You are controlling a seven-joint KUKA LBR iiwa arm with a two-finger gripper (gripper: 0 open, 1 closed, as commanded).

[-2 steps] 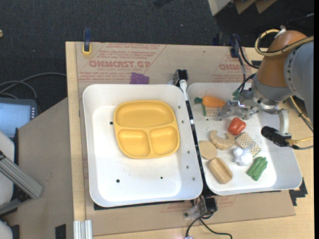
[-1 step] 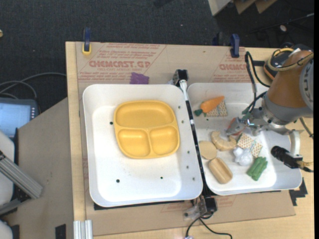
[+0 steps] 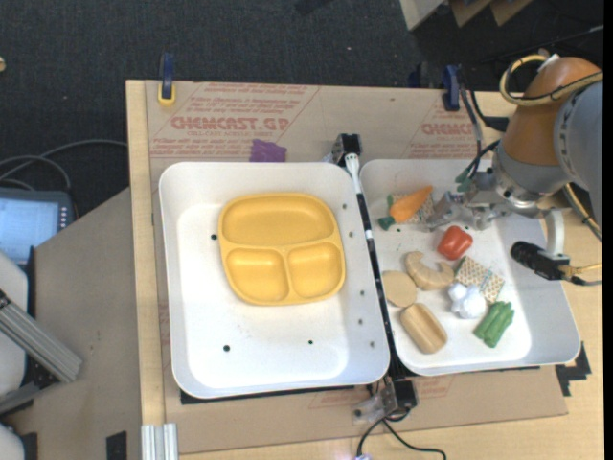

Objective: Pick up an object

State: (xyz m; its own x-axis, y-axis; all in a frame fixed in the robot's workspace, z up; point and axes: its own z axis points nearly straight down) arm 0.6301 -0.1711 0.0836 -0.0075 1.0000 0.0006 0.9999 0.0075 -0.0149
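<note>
Near edge of right bin (image 3: 548, 326): tan bread-roll piece (image 3: 422, 327) and green piece (image 3: 494, 322), with a small white lump (image 3: 467, 302) and a checkered piece (image 3: 478, 278) just behind them. Two beige pieces (image 3: 419, 276) lie toward the divider between the bins. Mid-bin: red piece (image 3: 455, 242). Beyond it: toy carrot (image 3: 411, 205), orange with a green tip, near the bin's far left corner. End effector (image 3: 460, 209) sits low over the far part of this bin, just beside the carrot and just behind the red piece; nothing seen in its grip, and cannot tell whether it is wide or narrow. Judgement: approach step, grasp not yet made; likeliest targets are the red piece or the carrot. The next move calls for centring over one of them and a straight descent. Risks: the two lie close together, and the bin wall is near the carrot. Left bin (image 3: 182, 286) holds a yellow divided plate (image 3: 283, 247), well apart from the work. Farther back on the desk (image 3: 239, 123): a purple scrap (image 3: 267, 149) and two blue clamps (image 3: 167, 80), none in the way.
</note>
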